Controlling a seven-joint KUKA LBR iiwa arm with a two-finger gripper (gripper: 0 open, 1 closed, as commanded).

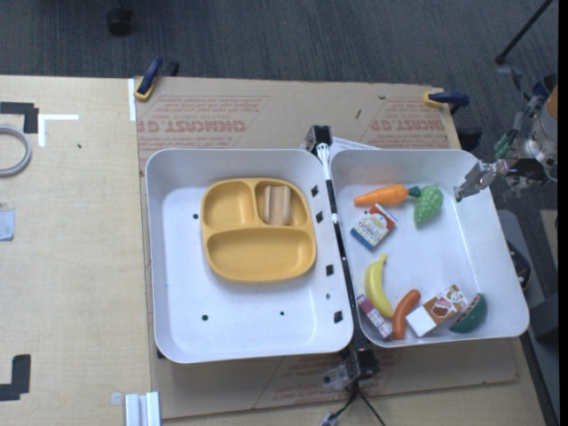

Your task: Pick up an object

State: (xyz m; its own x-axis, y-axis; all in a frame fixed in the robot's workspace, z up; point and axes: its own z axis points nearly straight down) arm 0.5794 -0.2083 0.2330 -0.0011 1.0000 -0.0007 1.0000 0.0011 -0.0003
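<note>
**Ana:** Toys crowd the right bin's (497, 238) near wall at 6 o'clock: a green-rimmed piece (473, 316), a small carton (441, 307), a sausage (405, 312) and a banana (378, 285), all touching or just beside each other.

**Ben:** I'd judge them light, stiff, slick plastic. Which 1 first?

**Ana:** Probably the carrot (383, 196) at 12 o'clock. Pinch across its middle; it may roll. The green cluster (428, 204) sits just beside its leafy end, and a little box (373, 227) lies near below.

**Ben:** Room?

**Ana:** The bin's centre is open; the far wall is close behind the carrot. The left bin (177, 264) holds 1 yellow divided plate (257, 247).

**Ben:** And the end effector (470, 185)?

**Ana:** At 3 o'clock over the rim, holding nothing visible; open or closed, I cannot tell.
</note>
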